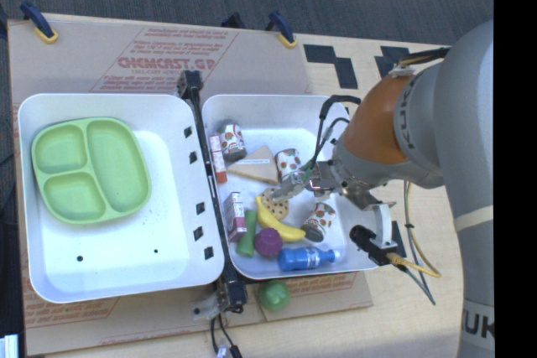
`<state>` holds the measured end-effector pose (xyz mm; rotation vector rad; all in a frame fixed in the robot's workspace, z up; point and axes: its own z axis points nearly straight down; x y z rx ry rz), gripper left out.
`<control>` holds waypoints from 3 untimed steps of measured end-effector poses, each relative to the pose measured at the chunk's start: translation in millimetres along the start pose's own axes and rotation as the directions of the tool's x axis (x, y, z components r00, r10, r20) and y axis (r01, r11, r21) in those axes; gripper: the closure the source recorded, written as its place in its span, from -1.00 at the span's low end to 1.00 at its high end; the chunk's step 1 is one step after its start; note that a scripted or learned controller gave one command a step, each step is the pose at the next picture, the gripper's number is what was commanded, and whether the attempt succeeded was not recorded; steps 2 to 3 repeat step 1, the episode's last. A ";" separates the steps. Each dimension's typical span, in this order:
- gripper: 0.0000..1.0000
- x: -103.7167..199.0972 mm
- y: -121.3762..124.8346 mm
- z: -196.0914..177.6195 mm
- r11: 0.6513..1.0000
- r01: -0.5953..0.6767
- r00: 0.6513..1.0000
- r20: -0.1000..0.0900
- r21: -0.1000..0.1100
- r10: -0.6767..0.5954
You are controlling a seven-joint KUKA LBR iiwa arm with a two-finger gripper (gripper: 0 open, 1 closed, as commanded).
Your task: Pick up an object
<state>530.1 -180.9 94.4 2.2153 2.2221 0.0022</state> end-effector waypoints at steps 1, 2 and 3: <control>1.00 2.0 0.8 -10.3 1.000 0.006 1.000 -0.004 0.002 -0.006; 1.00 2.0 0.8 -10.3 1.000 0.006 1.000 -0.004 0.002 -0.006; 1.00 2.0 0.8 -10.3 1.000 0.006 1.000 -0.004 0.002 -0.006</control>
